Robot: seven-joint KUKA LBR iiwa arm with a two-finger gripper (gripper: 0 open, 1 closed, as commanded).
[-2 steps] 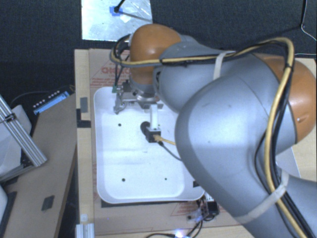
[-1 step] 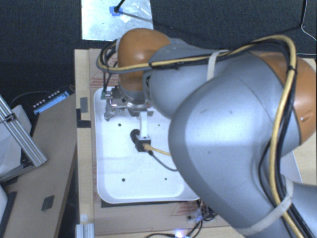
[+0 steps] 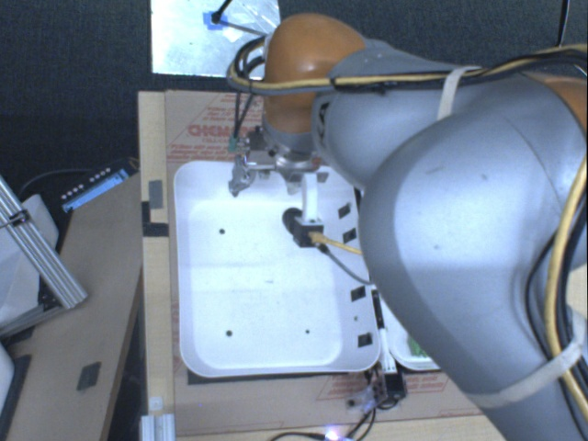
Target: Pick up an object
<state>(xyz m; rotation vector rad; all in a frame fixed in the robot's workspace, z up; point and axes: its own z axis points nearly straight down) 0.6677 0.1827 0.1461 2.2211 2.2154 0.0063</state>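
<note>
While the grey arm (image 3: 459,209) fills most of the right side of the camera view, its orange band (image 3: 308,58) sits above the far edge of the left bin (image 3: 211,292), and the tool (image 3: 276,177) hangs below it over that bin's far right part. Whether the tool is open or closed cannot be told from this slant, and nothing can be made out in its grasp. A light-coloured part reaches down to a dark rounded piece (image 3: 296,223) just above the bin floor, with a yellow cable (image 3: 340,244) running off to the right. The white floor of the left bin shows a few small dark spots. The right bin (image 3: 409,356) is almost wholly hidden behind the arm; a bit of something green (image 3: 415,345) shows at its near corner, too little to identify. Both bins rest on the brown counter (image 3: 156,246).
</note>
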